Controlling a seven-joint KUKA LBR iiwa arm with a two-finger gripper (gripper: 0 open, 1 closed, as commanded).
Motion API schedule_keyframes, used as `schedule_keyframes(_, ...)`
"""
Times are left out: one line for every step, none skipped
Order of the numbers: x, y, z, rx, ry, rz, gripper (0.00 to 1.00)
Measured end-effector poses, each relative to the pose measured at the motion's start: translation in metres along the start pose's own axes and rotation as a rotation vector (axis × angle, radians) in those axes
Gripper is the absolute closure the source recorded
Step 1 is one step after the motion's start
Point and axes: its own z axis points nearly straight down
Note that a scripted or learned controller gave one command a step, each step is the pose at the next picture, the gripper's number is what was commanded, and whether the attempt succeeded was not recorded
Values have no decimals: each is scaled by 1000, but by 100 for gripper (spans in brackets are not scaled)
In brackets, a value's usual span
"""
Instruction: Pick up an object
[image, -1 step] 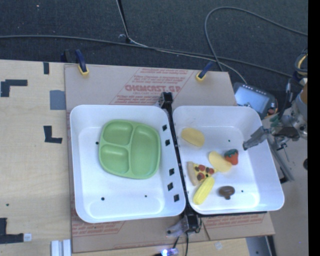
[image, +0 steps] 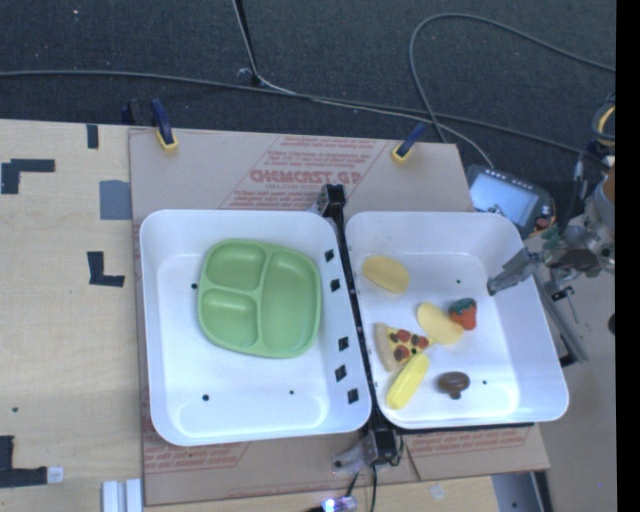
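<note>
The right bin (image: 520, 395) holds several toy foods: a yellow oval piece (image: 385, 273), a yellow wedge (image: 437, 324), a small red and green piece (image: 462, 313) touching that wedge, a pizza slice (image: 398, 345), a yellow corn-like piece (image: 407, 381) and a brown mushroom (image: 453, 382). A green divided plate (image: 260, 298) lies in the left bin (image: 165, 400). My gripper (image: 506, 277) hangs over the right bin's far right rim, to the right of and above the red piece. Nothing is visibly held in it.
A black divider (image: 344, 300) runs between the two bins. Both bins rest on a cardboard sheet (image: 300, 165) clamped at the back. A small grey device (image: 510, 195) sits behind the right bin. Cables cross the dark floor at the top.
</note>
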Motion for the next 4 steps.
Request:
schedule_keyframes(-7, -8, 57, 5, 2, 1, 0)
schedule_keyframes(-1, -8, 102, 4, 2, -1, 0)
schedule_keyframes(-3, -5, 146, 3, 1, -1, 0)
schedule_keyframes(-2, -4, 134, 1, 1, -1, 100)
